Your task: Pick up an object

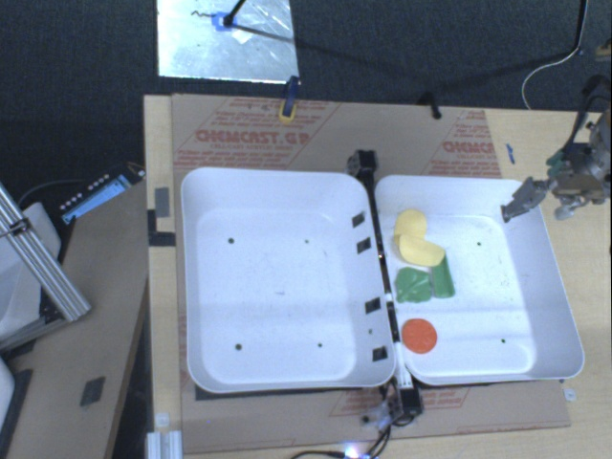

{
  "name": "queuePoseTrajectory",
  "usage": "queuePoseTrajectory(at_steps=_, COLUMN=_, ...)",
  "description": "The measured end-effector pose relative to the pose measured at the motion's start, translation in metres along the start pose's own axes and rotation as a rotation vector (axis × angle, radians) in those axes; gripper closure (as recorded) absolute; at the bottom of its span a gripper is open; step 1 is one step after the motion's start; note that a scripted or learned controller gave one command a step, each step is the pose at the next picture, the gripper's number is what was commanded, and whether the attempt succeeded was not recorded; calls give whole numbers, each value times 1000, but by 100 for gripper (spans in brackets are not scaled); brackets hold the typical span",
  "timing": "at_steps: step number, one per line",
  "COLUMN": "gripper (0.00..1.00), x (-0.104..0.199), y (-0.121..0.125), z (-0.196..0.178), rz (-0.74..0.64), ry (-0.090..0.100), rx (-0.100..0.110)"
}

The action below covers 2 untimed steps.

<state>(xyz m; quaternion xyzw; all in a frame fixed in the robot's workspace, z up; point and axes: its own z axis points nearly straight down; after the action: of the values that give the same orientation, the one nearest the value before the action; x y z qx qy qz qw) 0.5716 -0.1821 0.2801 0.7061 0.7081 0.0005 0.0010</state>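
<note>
I keep the gripper [524, 202] high over the right bin's [550, 285] far corner, its grip state unreadable to me, since the yellow pieces [415, 238], green pieces [424, 283] and orange disc [419, 336] (all untouched) cluster by the divider.

yellow pieces [416, 239], green pieces [424, 284], orange disc [419, 336], white bins [277, 187]

The claw [535, 202] is dull grey metal with dark, tapered fingers [517, 206], mounted on a boxy grey wrist block with thin cables beside it.
</note>
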Motion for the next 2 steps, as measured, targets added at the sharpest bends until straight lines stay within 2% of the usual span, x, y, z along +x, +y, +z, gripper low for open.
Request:
queuePoseTrajectory(at_steps=1, gripper=0, x=119, y=-1, z=35, rz=-13, ry=6, rx=3)
queuePoseTrajectory(at_steps=2, gripper=0, x=124, y=43, z=-11, rz=-4, ry=0, rx=-7)
